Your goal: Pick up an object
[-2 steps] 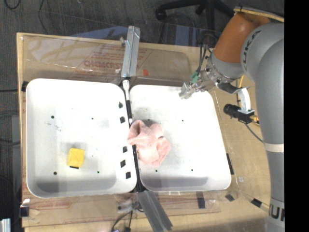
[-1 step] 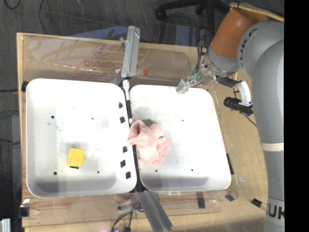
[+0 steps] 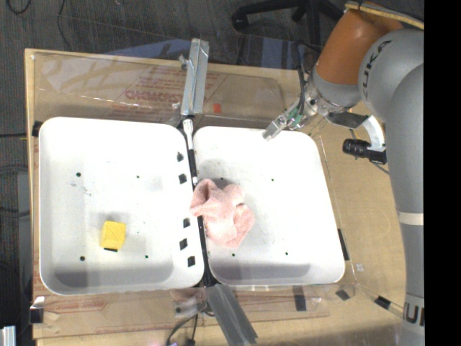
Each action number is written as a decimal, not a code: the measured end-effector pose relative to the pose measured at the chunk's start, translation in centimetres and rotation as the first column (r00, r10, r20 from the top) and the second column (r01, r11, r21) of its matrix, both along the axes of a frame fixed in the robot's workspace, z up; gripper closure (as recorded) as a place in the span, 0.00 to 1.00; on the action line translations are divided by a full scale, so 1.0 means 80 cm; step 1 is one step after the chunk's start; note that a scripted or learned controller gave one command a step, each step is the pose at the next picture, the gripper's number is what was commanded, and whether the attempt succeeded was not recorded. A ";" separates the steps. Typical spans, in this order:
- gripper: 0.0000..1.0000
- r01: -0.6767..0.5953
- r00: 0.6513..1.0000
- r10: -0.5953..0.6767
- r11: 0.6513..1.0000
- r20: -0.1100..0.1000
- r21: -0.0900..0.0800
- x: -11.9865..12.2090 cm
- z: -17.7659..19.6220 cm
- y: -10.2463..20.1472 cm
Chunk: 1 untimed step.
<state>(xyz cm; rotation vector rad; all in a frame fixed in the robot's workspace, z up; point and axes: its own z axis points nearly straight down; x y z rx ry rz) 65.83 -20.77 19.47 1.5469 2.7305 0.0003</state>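
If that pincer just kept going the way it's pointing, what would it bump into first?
The pincer sits at the right bin's far rim, pointing left and down. Going on, it would probably meet that bin's bare floor first, short of the pink cloth; depth is hard to judge.

Dark carpet floor (image 3: 108, 13), black office chair base (image 3: 288, 6), cables, plywood bench (image 3: 360, 215)

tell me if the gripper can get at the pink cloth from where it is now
Probably yes. The gripper hovers over the far edge of the right bin, and the pink cloth lies in that same bin against its left wall, uncovered, with bare bin floor between them. The wall beside it may crowd a grasp.
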 end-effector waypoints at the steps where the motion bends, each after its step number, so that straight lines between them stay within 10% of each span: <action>1: 1.00 -0.200 0.980 0.200 0.980 -0.004 0.001 0.000 -0.005 0.000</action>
